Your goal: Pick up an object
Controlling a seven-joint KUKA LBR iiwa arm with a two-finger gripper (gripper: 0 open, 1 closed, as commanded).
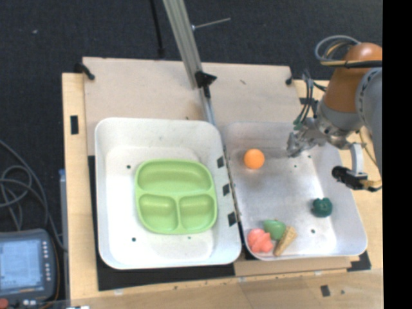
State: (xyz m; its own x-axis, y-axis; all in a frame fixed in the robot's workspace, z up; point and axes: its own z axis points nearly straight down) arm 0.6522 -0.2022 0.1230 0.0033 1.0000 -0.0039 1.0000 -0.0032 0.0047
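Light wood counter (148, 89) on dark carpet (77, 18), cables and a small screen (22, 266) at lower left. Metal rail (183, 34) slants in from the top, ending between the bins. Left bin (112, 140) holds a green divided plate (175, 196). Right bin (341, 234): orange ball (254, 158) near its upper left, dark green piece (322, 206) at right; pink toy (259, 240), green toy (275, 227) and a cone (286, 241) clustered at the front edge. Claw (295, 145) sits over the bin's upper part, right of the ball, apart from it; can't tell its state.
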